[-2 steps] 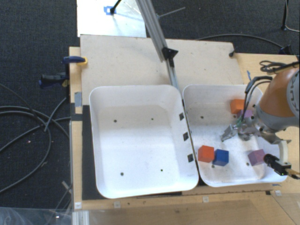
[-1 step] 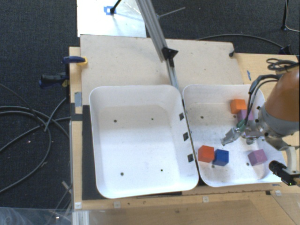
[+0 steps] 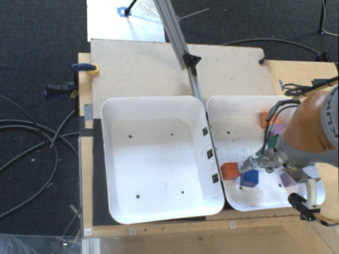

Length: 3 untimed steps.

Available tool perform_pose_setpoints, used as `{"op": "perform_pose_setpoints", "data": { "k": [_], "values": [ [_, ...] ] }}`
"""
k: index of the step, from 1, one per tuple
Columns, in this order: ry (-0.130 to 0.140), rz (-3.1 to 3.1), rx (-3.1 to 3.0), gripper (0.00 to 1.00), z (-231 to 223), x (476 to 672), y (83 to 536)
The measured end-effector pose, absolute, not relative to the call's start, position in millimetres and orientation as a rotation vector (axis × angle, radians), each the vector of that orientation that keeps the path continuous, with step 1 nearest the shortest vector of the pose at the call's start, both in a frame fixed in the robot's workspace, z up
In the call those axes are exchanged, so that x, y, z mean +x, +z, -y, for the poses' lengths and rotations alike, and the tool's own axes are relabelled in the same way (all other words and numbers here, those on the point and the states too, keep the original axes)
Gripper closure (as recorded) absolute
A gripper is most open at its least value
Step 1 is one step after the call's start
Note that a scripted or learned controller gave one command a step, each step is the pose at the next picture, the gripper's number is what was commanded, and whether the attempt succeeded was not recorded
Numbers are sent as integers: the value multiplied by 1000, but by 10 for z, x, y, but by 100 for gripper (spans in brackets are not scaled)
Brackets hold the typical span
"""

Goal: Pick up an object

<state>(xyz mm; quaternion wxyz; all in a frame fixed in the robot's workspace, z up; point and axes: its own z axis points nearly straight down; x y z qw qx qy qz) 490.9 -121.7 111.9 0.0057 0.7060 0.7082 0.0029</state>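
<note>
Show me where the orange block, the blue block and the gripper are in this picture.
orange block (image 3: pixel 229 170), camera view, on its top face.
blue block (image 3: pixel 249 179), camera view, on its front face.
gripper (image 3: pixel 251 165), camera view, at its fingertip end, above the two blocks in the right bin.

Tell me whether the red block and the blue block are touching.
Apart. The camera view shows a strip of white bin floor between the red block and the blue block.

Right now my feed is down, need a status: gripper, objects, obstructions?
Gripper low in right bin, grip state unclear. Red block and blue block beside it. Orange block farther back. Arm covers the rest.
</note>
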Motion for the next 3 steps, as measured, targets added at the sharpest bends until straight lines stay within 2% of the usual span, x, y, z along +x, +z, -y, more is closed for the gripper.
{"op": "perform_pose_setpoints", "data": {
  "k": [1,2,3],
  "values": [
    [4,-2217,2219,0,1449,4858,944],
    [4,-2224,2214,100,1433,4862,1044],
    [4,-2222,2216,0,1433,4861,1040]
  ]
}}
